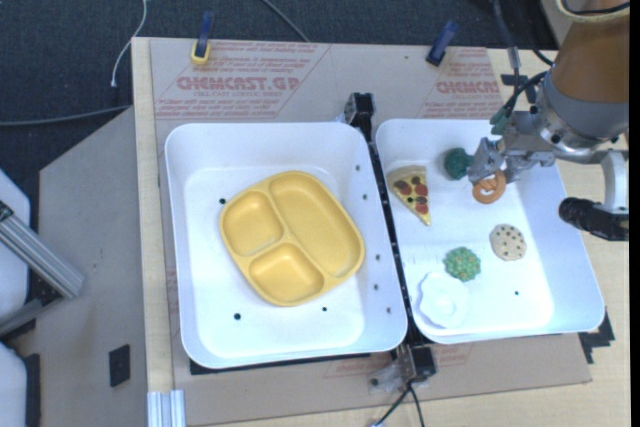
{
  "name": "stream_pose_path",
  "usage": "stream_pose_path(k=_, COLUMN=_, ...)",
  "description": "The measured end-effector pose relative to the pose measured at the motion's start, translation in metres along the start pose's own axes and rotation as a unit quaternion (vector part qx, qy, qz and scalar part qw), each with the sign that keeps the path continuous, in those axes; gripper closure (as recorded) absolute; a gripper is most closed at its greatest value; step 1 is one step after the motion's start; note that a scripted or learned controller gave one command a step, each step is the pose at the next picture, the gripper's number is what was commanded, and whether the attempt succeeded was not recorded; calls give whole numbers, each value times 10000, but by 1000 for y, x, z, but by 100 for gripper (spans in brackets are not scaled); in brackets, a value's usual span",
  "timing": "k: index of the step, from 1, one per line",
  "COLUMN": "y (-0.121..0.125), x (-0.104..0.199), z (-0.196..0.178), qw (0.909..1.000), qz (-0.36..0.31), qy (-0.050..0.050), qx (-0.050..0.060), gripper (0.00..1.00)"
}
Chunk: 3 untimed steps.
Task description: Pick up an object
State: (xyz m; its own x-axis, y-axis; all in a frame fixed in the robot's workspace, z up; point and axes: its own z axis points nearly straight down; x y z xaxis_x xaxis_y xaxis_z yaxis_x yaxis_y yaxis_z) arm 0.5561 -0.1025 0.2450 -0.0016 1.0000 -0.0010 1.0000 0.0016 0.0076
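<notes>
Gripper [492, 167] seen low over right bin [560, 315], near its far edge. Small orange-brown ring, pretzel-like [489, 189], seen directly under fingertips, possibly pinched; finger state cannot be told. Dark green lump [457, 162] just beside it toward bin's inner wall. Pizza slice [410, 192], cookie [508, 242], broccoli [462, 263] scattered nearer. Yellow divided tray [291, 236] centred in left bin [200, 215].

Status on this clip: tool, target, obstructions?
Tool low over right white bin, at small orange ring. Grasp unconfirmed. Dark green lump close beside; pizza slice toy apart.
</notes>
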Motion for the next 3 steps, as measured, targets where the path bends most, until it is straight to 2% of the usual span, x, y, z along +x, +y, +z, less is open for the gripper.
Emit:
stream_pose_path(k=1, y=-19, x=48, z=2, qw=10000, qz=-16, qy=20, qx=55, gripper=100)
stream_pose_path(k=3, y=-44, x=150, z=12, qw=10000, qz=-12, qy=16, qx=60, gripper=100)
